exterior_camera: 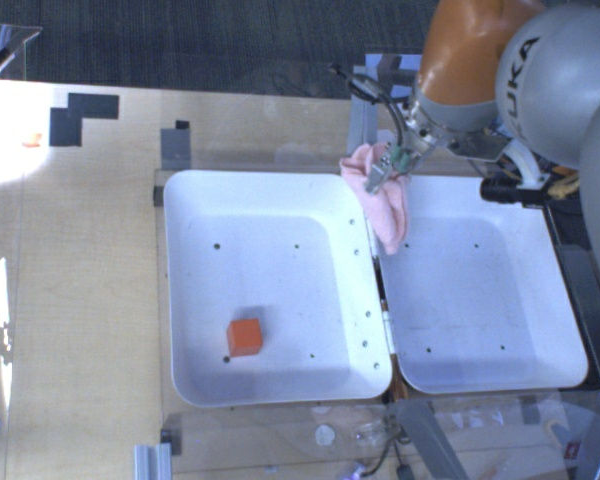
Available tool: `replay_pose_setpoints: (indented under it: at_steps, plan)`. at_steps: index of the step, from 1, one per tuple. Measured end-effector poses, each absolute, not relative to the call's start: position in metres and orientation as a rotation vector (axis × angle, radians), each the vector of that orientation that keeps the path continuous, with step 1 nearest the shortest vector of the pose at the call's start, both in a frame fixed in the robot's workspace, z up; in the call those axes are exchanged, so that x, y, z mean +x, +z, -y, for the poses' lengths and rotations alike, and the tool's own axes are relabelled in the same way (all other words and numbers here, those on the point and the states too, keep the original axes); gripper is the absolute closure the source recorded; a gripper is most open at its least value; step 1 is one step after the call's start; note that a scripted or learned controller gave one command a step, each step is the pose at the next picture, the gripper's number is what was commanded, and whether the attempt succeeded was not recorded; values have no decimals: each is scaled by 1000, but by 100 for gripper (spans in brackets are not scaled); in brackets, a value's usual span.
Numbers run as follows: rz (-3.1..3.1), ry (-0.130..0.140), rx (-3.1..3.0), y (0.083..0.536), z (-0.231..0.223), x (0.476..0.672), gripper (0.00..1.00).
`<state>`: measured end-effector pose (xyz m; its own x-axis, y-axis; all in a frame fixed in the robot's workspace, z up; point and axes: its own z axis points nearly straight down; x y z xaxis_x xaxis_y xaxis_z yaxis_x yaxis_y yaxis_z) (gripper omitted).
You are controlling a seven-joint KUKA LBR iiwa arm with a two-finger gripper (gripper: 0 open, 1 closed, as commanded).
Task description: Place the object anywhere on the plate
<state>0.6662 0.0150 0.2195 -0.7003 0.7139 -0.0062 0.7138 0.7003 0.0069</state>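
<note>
Two bins sit before us; our hand is clamped on a pink cloth hanging over the far divide. We judge placing not yet done.

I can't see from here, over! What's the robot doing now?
Gripper shut on pink cloth, up over the seam between the bins. Cloth hanging down. Orange block sits in the left bin, well apart. Nothing blocking.

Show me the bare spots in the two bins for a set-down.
Left bin: bare everywhere but its front-left, where the orange block sits. Right bin: whole floor bare. Crowded at the back of the shared rim, where the pincer holds the pink cloth.
</note>
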Motion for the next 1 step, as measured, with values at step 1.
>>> replay_pose_setpoints:
  at_steps: [1]
  plan:
    - [-3068, 9, 609, 232, -61, 659, 100]
